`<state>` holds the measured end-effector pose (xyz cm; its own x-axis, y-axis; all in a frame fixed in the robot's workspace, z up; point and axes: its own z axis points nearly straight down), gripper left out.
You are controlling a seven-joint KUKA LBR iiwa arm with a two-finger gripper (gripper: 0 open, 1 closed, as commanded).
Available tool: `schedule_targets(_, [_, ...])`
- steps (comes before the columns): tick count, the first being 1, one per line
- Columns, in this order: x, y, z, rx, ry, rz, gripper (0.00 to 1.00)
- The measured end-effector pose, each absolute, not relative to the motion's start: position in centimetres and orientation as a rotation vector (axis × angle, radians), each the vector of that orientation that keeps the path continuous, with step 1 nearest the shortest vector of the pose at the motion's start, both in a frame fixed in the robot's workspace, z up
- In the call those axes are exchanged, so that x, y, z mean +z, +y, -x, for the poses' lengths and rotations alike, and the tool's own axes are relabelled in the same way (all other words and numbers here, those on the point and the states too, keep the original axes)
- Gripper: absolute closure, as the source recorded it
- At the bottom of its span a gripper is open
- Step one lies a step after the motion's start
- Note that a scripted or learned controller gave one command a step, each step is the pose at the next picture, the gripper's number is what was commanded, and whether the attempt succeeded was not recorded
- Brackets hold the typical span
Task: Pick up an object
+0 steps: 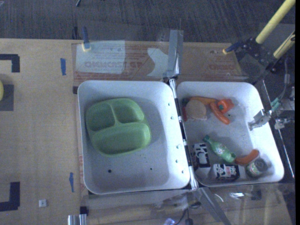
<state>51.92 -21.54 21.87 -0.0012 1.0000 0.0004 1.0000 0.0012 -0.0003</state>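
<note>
The right bin (pixel 241 128) holds several small objects. A round tan bun (pixel 196 110) lies at its back left, with an orange carrot toy (pixel 221 110) beside it. A green bottle (pixel 219 149) lies tilted near the middle front. A black-and-white carton (pixel 201 154) rests against the left wall, and a second one (pixel 226 171) lies along the front wall. An orange sausage (pixel 247 157) and a small round can (pixel 257 168) sit in the front right corner.
The left bin (pixel 140 172) holds a green divided plate (pixel 118 125) at its back left. A metal divider (pixel 180 125) runs between the bins. A metal bracket (pixel 262 119) sits on the right bin's right rim. Yellow rods (pixel 276 15) stand at the back right.
</note>
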Motion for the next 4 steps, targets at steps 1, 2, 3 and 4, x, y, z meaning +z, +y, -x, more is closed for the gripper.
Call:
schedule_targets(1, [22.3, -20.1, -52.1, -0.001, -2.24, 2.201, 0.0])
schedule_targets(2, [10.0, -17.5, -53.5, 0.002, -1.943, 2.465, 0.0])
schedule_targets(3, [8.5, -16.5, -62.1, 0.0, -1.877, 2.521, 0.0])
schedule_targets(4, [9.7, -16.4, -62.3, -0.001, -1.885, 2.52, 1.0])
